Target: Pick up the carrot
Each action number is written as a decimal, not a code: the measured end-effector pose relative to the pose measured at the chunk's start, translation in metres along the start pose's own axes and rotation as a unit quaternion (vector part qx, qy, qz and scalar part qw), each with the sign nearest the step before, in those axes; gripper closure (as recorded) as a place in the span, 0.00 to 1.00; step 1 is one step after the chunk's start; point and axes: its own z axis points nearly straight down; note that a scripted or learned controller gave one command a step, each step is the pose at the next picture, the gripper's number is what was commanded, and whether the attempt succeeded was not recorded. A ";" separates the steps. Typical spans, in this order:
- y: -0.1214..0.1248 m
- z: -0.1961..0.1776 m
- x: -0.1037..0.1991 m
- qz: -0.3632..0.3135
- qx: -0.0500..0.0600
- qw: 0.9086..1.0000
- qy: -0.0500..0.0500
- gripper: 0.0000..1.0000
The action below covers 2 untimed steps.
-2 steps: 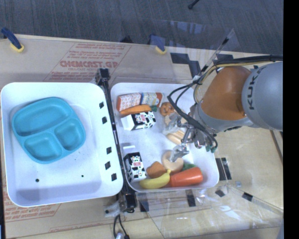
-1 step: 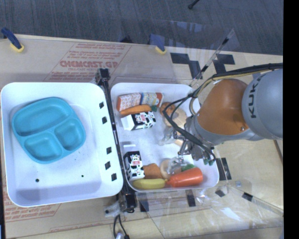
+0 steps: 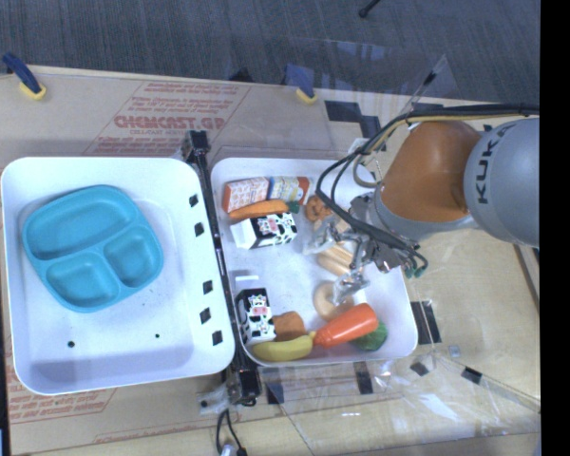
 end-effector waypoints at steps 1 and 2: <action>0.096 0.004 0.028 0.057 -0.003 0.998 0.002 0.00; 0.036 -0.096 0.002 0.009 0.002 1.000 0.000 0.00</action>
